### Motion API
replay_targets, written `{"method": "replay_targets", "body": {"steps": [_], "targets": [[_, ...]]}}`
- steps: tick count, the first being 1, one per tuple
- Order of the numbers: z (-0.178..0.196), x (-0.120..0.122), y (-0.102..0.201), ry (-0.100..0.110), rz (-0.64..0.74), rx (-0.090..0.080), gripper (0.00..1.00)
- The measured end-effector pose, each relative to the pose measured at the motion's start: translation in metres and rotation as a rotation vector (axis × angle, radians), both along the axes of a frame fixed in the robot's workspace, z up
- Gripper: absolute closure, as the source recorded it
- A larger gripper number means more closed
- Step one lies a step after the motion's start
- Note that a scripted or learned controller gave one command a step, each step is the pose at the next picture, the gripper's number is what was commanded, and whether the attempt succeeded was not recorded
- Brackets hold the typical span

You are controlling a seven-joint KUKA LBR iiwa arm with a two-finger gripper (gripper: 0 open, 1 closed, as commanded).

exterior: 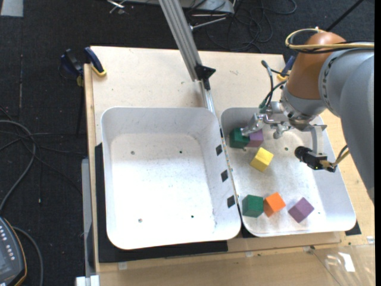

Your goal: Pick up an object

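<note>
Arm's in from the right, pincer [255, 130] low at the back of the right bin [333, 201], right on a green cube [239, 139] and purple cube [256, 138] — can't tell whether it's spread or pinching. Yellow cube [261, 159] sits just beside; green block [252, 206], orange block [274, 203], purple block [300, 209] line the front.

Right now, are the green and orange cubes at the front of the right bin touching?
Touching. The camera view shows the green cube and orange cube side by side with no white bin floor between them.
</note>
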State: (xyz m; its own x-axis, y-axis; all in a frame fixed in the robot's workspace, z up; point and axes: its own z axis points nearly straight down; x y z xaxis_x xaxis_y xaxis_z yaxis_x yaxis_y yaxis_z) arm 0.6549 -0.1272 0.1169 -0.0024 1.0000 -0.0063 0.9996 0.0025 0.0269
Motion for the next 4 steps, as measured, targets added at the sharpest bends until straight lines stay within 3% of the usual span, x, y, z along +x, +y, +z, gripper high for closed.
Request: {"method": "replay_targets", "body": {"steps": [1,2,3,4], "targets": [[-0.012,-0.011,-0.008,0.017,-0.001,0.0,0.0],[-0.02,0.002,-0.029,0.022,-0.003,0.006,0.0],[-0.009,0.002,-0.028,0.02,0.0,0.004,1.0],[0.084,-0.029,0.034,0.021,0.004,0.008,1.0]]}}
